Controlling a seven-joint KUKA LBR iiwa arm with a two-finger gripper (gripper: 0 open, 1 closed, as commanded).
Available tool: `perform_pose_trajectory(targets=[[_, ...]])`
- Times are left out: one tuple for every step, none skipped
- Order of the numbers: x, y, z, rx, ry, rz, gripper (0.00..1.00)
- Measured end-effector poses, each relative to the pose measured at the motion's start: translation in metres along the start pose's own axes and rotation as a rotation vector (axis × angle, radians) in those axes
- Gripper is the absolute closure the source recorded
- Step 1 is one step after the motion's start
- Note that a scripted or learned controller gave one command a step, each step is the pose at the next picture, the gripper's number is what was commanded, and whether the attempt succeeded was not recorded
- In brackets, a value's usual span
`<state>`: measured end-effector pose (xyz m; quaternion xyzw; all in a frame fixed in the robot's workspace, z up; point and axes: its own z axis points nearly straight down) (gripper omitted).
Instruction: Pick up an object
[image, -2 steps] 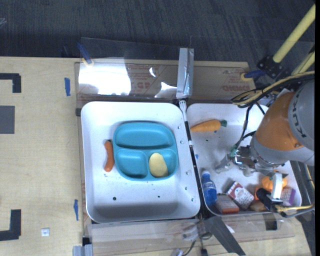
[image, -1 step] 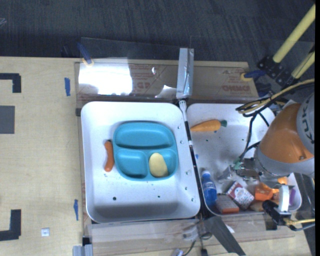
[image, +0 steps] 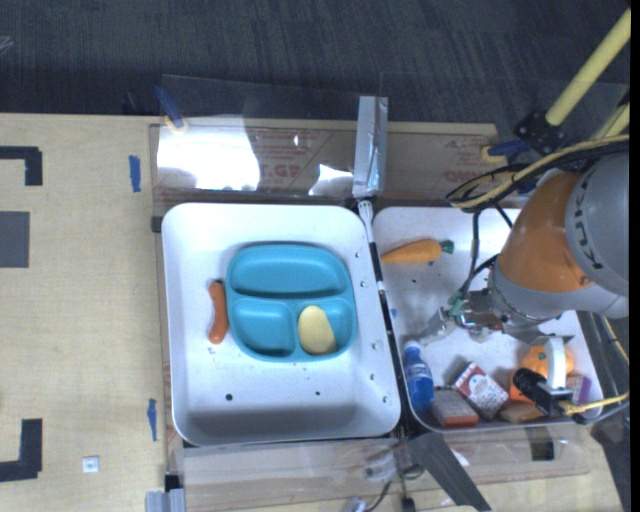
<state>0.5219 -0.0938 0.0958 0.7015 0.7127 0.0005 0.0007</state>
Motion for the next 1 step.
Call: perform_pose_trajectory(targets=[[-0.0282, -0.0041, -0.0430, -0.003, -0.002, 0.074, 0.00]])
